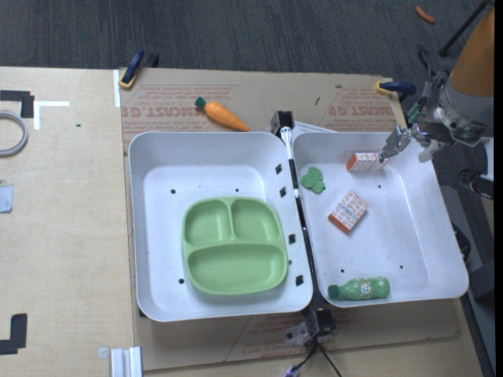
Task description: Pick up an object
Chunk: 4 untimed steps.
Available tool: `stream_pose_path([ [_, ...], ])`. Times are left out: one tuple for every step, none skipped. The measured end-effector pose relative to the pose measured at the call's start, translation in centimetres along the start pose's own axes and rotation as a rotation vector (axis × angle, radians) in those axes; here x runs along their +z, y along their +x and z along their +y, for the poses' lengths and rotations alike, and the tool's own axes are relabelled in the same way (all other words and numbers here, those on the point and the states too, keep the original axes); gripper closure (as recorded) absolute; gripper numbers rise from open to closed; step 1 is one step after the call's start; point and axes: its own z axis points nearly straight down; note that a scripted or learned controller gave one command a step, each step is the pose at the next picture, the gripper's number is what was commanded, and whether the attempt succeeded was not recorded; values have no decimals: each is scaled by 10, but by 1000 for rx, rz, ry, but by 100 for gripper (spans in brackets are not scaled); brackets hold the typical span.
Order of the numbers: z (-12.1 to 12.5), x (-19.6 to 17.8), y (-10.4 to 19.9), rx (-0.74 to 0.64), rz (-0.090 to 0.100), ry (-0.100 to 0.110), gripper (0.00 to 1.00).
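In the right bin (409, 246) lie a small red and white box (363, 162) near the far wall, a green toy vegetable (313, 180), an orange and white carton (348, 211) and a green bottle (359, 290) on its side at the near edge. My gripper (391, 149) reaches in from the upper right. Its tip sits right at the right end of the small red and white box. Whether the box is between its tips is hidden by the slant.
The left bin (157, 179) holds a green divided plate (234, 246). A toy carrot (222, 114) lies on the cardboard behind the bins. Blue and yellow clamps (131, 69) (395, 88) sit at the cardboard's far corners.
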Motion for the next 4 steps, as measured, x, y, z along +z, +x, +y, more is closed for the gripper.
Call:
stream_pose_path([
  [-58, 97, 88, -89, 0, 0, 0],
  [-57, 87, 88, -87, 0, -3, 100],
  [-57, 87, 88, -87, 0, -3, 0],
  [-78, 102, 80, -184, -4, -18, 0],
])
